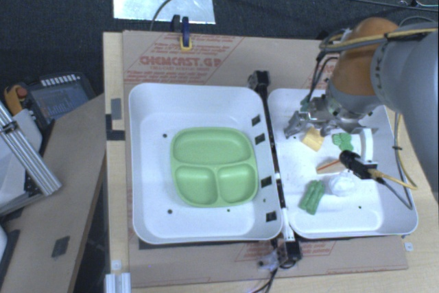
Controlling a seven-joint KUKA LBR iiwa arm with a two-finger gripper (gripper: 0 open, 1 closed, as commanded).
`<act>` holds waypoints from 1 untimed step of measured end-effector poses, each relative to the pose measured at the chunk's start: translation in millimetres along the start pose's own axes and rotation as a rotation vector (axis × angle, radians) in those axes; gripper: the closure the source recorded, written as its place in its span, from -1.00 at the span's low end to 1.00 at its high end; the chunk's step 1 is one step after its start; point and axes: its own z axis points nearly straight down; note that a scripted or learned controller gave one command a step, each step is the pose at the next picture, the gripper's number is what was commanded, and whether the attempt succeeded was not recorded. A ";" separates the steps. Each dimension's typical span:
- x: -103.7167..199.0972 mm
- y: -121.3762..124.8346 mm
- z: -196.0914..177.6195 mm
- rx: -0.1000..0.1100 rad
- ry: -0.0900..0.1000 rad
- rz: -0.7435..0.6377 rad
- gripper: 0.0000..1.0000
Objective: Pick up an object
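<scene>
Nearest the camera in the right bin (pixel 391 216), a green ridged piece (pixel 311 197) lies close to the divider, with a white lump (pixel 341 184) just beside it. A step back, an orange stick (pixel 328 165) lies at a slant. Level with it in the left bin (pixel 147 216), a green divided plate (pixel 212 167) sits well apart from the action.

Further back come a yellow block (pixel 313 141) and a small green piece (pixel 342 142). And here's the end effector (pixel 300 124), low over the far-left part of the right bin, right at the yellow block's far edge. That block looks like the likely pick.

Spread or pressed together? I cannot tell from this angle, and nothing shows as held.

The risks now: the block seems to sit off to one side of the tool rather than squarely under it. A close could nip just a corner and flick it away, or shove it into the orange stick. The divider is near too, so a drift left risks a scrape.
</scene>
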 end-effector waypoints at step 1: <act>-1.1 3.9 19.2 -0.015 -0.006 0.001 -1.00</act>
